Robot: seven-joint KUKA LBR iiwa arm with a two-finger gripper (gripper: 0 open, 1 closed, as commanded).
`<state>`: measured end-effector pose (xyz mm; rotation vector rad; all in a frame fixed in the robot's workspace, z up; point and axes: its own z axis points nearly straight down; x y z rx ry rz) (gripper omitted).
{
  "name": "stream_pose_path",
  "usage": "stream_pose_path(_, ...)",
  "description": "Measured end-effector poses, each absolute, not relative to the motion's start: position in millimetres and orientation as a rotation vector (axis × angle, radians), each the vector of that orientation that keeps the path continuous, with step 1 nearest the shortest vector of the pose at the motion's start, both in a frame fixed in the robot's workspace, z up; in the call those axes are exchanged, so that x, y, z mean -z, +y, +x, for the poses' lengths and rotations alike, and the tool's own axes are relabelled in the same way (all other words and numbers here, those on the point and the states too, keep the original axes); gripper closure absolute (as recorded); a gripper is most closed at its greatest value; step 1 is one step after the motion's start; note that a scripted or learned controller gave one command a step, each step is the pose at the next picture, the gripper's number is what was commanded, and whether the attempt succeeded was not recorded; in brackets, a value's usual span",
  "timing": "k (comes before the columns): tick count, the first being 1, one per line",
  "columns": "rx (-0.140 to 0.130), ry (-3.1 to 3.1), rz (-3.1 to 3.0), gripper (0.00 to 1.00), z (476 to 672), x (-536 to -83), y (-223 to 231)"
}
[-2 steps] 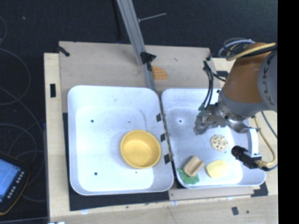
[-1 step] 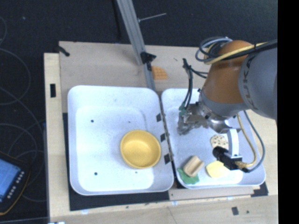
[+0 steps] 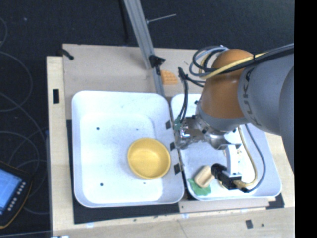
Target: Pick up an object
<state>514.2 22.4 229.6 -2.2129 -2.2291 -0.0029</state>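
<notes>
Seen from above the bench (image 3: 104,66), the grey arm (image 3: 262,98) reaches in from the right and bends down over the right bin (image 3: 270,180), its orange band bulking over that bin's far half. The gripper (image 3: 187,135) hangs low at the bin's left wall, just beside the seam between the two bins; from here I cannot tell whether it is open or closed, and nothing shows in its grasp. A yellow bowl (image 3: 148,157) sits upright in the left bin (image 3: 109,123), near its right wall and toward the near side. In the right bin's near left corner a tan piece (image 3: 203,174) lies touching a green piece (image 3: 202,187), both nearer than the gripper and apart from it. A metal rail (image 3: 138,26) slants across the far side of the bench, with a small orange block (image 3: 169,78) just beside its foot.
</notes>
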Motion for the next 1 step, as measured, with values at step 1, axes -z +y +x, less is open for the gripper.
stream_pose_path(1,0.003,-2.230,-2.210,1.00,498.2,-235.5,67.9)
